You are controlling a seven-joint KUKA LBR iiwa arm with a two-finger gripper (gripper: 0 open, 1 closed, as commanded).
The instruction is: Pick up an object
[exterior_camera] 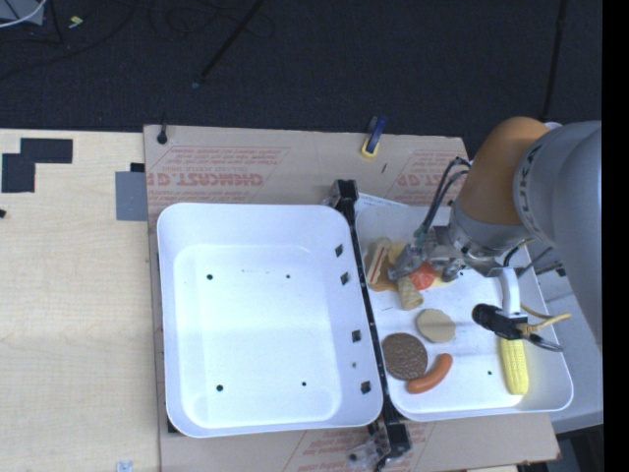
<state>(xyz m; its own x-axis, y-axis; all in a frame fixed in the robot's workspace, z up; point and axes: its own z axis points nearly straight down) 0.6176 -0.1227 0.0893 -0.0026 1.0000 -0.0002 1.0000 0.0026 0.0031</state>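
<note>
The arm (555,190) is seen entering from the right, its orange band above the wrist, and the end effector (429,262) is placed low over the upper left part of the right bin (552,397). Whether the end effector is apart or together cannot be told; the wrist and cabling hide it, and nothing is seen held in it. All loose objects are found in the right bin. A red piece (423,277) is noted directly at the end effector, touching or just under it. A striped bun-like item (377,262) is laid to its left against the bin's left wall, and a small tan piece (409,297) lies just below the red piece. Further toward the near edge a pale beige oval (435,324) is recorded, with a round brown disc (404,355) just beside it on its lower left and an orange-red sausage (429,373) touching the disc's lower right edge. A yellow corn cob (514,363) is set apart at the right side of the bin, lying roughly lengthwise. The left bin (257,315) is set just beside the right one, the two rims joined by black clips. Both bins are carried on a cardboard sheet (246,165) laid over the pale wooden tabletop (69,313).
</note>
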